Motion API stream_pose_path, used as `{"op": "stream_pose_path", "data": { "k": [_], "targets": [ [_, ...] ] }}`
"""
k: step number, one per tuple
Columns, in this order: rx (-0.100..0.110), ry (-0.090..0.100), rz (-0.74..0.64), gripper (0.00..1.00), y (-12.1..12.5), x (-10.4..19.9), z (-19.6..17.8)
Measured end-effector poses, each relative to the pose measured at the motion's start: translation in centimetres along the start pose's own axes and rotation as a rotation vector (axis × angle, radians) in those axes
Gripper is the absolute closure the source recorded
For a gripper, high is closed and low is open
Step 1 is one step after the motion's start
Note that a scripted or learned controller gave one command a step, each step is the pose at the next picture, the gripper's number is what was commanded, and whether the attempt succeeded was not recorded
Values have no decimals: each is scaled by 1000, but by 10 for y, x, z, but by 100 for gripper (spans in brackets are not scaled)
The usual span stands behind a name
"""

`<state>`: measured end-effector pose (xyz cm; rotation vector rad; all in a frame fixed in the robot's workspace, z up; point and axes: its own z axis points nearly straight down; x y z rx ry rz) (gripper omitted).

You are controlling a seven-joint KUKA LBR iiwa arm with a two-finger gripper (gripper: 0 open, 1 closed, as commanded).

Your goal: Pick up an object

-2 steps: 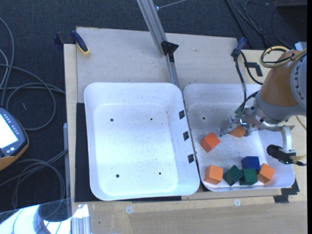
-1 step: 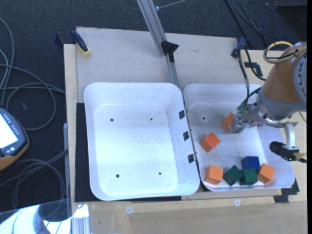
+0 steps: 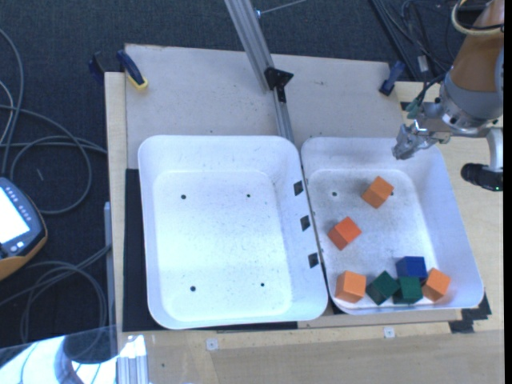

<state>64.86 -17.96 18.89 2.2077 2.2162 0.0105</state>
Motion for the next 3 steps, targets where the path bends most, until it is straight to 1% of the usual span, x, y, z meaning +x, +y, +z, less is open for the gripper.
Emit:
{"op": "stream_pose_path", "data": {
  "k": [1,2,3],
  "targets": [
    [14,4,2,0,-5,1,5],
    [23,8,0,0,-15,43,94],
    [12,5,1,100,-12,41,77]
  ]
}}
